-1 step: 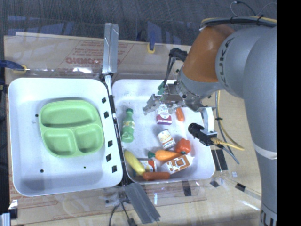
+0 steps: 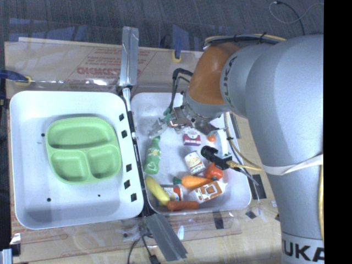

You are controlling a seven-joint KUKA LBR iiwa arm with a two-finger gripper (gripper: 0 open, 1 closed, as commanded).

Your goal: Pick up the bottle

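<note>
Desk (image 2: 66,59) has a light wood-look top w/ faint red print along the far side. Two shallow white bins sit directly on it, side by side & touching: left bin (image 2: 22,164) and right bin (image 2: 144,106), w/ a grey metal bar (image 2: 130,56) lying on the desk at the far end of their seam. Another grey bracket (image 2: 165,238) lies on the near edge below the seam.

The bottle (image 2: 152,155) looks like smooth, glossy green plastic. Left of it, the divided tray (image 2: 83,149) is matt green plastic (its bin (image 2: 27,147) smooth white). The arm (image 2: 275,92) has a satin grey shell.
</note>
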